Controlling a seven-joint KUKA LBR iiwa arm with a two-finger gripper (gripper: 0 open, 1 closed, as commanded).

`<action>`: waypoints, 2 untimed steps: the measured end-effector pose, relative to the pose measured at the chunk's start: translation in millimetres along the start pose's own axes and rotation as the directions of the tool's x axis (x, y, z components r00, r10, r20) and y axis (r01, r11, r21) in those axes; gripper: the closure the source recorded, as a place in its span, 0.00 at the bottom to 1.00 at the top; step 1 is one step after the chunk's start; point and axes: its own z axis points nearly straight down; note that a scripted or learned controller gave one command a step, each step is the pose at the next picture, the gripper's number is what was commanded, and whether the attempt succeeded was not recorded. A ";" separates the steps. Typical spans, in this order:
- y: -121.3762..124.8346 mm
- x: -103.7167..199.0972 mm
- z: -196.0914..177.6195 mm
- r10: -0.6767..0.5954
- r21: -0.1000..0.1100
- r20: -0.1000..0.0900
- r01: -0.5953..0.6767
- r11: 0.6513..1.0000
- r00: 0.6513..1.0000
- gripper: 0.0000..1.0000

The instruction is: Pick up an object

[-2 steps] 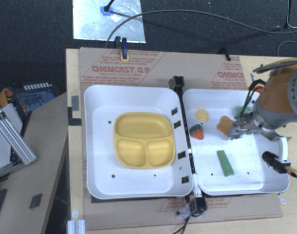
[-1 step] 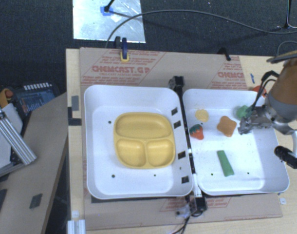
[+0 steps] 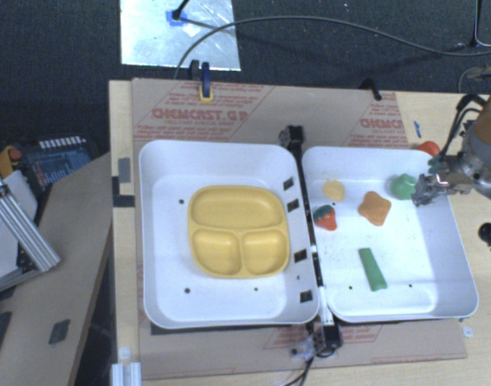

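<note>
In the right bin (image 3: 447, 284) lie a pale yellow round piece (image 3: 333, 190), an orange lumpy piece (image 3: 375, 207), a red and green strawberry-like piece (image 3: 324, 217), a green stick (image 3: 372, 268) and a green rounded piece (image 3: 403, 185). My gripper (image 3: 428, 190) hangs over the bin's right rim, just to the right of the green rounded piece. Nothing shows between its fingers.
The left bin (image 3: 157, 215) holds a yellow three-compartment tray (image 3: 237, 230). A black divider clip strip (image 3: 298, 215) runs between the bins. A small red-orange object (image 3: 428, 147) lies outside the right bin near the arm. Cables cross the dark floor behind the bench.
</note>
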 end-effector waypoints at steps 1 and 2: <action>0.9 0.0 4.6 -0.001 0.005 -0.002 0.001 1.000 1.000 1.00; 4.8 51.7 -7.6 -0.006 0.005 -0.003 0.006 1.000 1.000 1.00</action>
